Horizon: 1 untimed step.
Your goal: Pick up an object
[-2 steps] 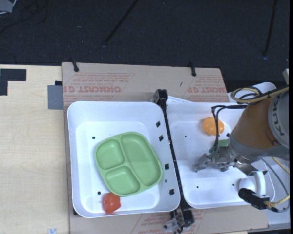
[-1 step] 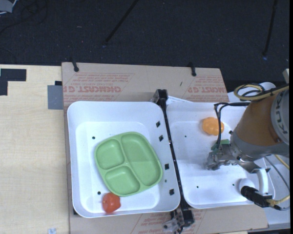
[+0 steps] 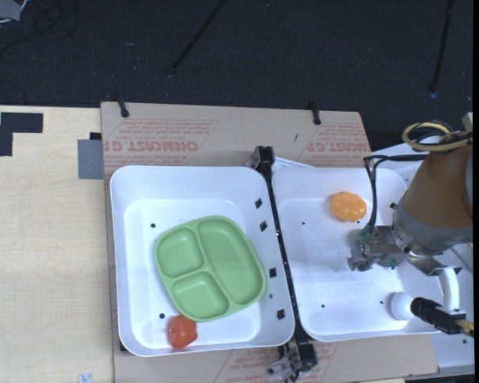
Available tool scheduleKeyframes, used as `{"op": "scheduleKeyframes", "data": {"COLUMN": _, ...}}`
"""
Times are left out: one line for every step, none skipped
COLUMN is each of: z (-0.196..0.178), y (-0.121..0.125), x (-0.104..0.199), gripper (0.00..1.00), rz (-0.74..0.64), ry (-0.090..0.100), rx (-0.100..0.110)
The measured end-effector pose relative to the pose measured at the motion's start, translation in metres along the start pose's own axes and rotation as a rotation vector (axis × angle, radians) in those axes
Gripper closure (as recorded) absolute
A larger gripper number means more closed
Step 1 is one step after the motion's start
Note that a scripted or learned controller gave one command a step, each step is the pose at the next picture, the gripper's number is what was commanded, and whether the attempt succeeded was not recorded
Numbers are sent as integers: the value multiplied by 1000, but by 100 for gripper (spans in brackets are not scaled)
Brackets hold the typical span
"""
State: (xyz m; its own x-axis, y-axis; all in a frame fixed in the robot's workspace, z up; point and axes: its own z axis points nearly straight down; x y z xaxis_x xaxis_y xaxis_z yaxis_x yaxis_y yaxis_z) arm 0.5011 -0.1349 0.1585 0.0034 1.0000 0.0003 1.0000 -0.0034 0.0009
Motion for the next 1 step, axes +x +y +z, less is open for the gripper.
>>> {"op": "scheduleKeyframes", "data": {"z": -61, "y": 5, "x": -6, "gripper": 100, "rz": -4, "ry": -1, "rx": -3}}
